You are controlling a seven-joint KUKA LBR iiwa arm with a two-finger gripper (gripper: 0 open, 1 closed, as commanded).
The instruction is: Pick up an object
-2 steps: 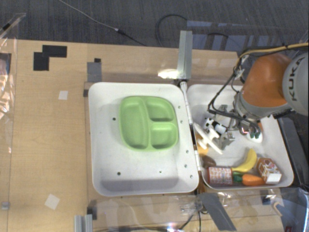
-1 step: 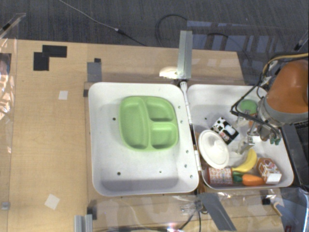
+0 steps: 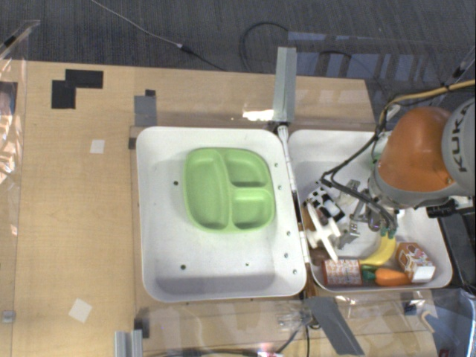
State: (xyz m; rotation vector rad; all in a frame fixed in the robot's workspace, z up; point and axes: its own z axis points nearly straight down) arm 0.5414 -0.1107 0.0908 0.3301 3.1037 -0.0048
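In the right bin [image 3: 327, 151], several small objects lie along the near edge: a yellow banana [image 3: 381, 252], an orange carrot [image 3: 390, 277], a pink-and-white box [image 3: 342, 271] and a small orange-and-white carton [image 3: 414, 261]. My gripper [image 3: 324, 225] is low in this bin by its left wall, just above the pink-and-white box and left of the banana. The orange wrist band [image 3: 416, 155] stands over the bin's right half and hides part of the floor there.
The left bin [image 3: 160, 199] holds a green divided tray [image 3: 227, 189] in its middle. A metal post [image 3: 284, 84] rises behind the wall between the two bins. Cables [image 3: 349, 173] run from the wrist across the right bin. Wooden bench surface lies to the left.
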